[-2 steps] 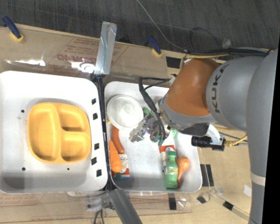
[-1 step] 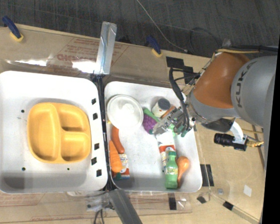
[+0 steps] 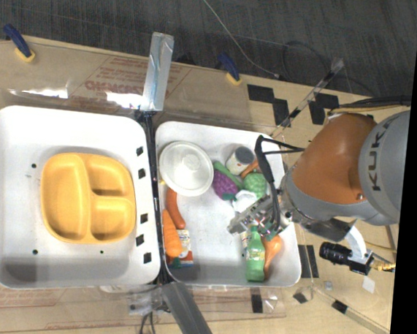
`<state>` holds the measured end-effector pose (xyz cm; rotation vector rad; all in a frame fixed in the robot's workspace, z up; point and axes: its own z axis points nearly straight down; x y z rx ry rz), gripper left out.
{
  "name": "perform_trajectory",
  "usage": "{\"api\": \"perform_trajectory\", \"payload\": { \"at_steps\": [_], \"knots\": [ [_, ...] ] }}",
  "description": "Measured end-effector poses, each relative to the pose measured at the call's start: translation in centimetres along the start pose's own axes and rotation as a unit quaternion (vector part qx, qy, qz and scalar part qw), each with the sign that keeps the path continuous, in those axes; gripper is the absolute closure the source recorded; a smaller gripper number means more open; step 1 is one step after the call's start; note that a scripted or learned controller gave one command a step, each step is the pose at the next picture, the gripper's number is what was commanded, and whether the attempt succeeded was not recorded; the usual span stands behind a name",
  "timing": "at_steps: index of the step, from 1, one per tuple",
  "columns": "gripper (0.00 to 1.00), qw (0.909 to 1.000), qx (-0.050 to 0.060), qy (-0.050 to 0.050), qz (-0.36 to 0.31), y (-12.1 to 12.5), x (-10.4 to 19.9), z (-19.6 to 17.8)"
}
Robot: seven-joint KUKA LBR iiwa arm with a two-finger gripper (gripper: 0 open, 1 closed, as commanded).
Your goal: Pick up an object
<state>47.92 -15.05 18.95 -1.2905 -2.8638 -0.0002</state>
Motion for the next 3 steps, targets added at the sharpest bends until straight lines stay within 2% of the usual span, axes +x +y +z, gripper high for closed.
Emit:
{"api": "perform_trajectory", "payload": {
  "at_steps": [1,2,3],
  "knots": [
    [1.00,0.9959,0.000,-0.001,0.090,3.8,-6.5,-3.5],
    [1.00,0.9912,0.000,-0.001,0.132,10.0,-5.5,-6.5],
    [1.00,0.9820,0.000,-0.001,0.189,17.8,-6.8,-8.7]
  ]
}}
